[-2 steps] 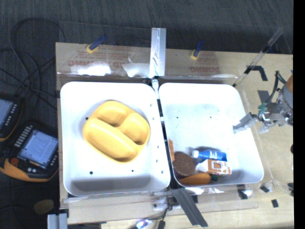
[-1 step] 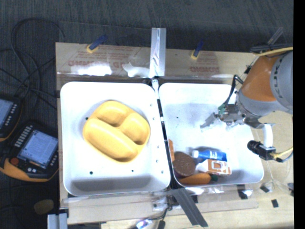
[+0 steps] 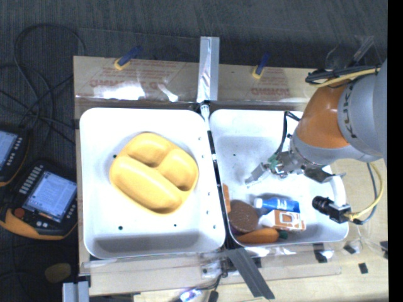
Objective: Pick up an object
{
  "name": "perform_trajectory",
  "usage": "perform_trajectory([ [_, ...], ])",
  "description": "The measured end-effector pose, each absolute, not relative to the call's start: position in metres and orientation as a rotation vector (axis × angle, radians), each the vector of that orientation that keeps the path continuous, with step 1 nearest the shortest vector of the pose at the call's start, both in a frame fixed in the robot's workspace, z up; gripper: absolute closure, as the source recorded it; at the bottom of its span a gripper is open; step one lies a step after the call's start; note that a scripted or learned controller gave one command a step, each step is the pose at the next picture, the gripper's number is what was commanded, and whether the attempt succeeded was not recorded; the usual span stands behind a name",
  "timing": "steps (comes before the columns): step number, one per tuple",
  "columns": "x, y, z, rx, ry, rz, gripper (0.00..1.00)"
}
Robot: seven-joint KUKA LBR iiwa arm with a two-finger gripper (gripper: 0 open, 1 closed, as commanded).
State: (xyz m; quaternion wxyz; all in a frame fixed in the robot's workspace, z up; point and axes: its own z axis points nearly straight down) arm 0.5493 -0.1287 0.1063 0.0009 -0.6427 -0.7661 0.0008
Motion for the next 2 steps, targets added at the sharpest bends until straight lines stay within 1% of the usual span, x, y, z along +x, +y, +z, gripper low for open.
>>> perform_trajectory([
  [1, 0.484, -0.12, 0.177, -1.818, -2.56, 0.002, 0.0],
  [2, 0.5, -0.127, 0.104, -1.452, -2.789, -0.001, 0.0],
])
